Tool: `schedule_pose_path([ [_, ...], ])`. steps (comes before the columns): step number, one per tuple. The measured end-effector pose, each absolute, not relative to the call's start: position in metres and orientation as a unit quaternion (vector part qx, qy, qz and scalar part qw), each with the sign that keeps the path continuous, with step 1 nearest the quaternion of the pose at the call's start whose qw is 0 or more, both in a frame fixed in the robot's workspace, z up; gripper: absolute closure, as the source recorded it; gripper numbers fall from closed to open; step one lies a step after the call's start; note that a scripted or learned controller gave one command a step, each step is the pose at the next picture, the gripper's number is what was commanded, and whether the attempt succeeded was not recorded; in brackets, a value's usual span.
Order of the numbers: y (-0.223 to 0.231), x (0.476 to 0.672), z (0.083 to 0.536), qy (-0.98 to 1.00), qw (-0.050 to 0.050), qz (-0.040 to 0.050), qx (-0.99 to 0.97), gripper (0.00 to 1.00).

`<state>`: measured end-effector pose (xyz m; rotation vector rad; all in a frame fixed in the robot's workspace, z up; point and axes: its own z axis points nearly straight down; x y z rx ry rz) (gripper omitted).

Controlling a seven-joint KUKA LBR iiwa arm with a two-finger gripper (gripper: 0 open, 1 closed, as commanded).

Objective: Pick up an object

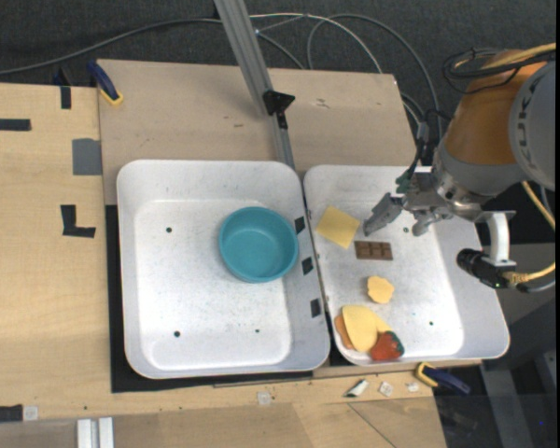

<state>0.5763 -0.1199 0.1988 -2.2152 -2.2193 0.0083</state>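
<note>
You've got the two-finger gripper (403, 216) spread wide and holding nothing, hanging in the right white bin (467, 339) at centre-right of frame. Just below-left of it lies the small brown chocolate-bar piece (374, 249), beside the pale yellow cheese wedge (338, 227). The round blue bowl (257, 243) sits mid-frame in the left white bin (149, 278).

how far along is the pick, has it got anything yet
Nothing looks picked up. The gripper hangs open over the right bin, above the brown chocolate piece, with nothing between its fingers. The yellow wedge, small yellow piece and blue bowl all lie in the bins. Descending, closing and lifting are left.
</note>
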Motion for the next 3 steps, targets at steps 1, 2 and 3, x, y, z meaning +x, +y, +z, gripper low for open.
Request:
schedule_pose_path([
  [1, -0.116, 0.57, 0.135, -0.708, 0.003, 0.0027, -0.707, 0.0],
  [2, -0.116, 0.57, 0.089, -0.708, -0.001, 0.0006, -0.707, 0.0],
  [3, -0.115, 0.57, 0.1, -0.708, 0.0, 0.0003, -0.706, 1.0],
])
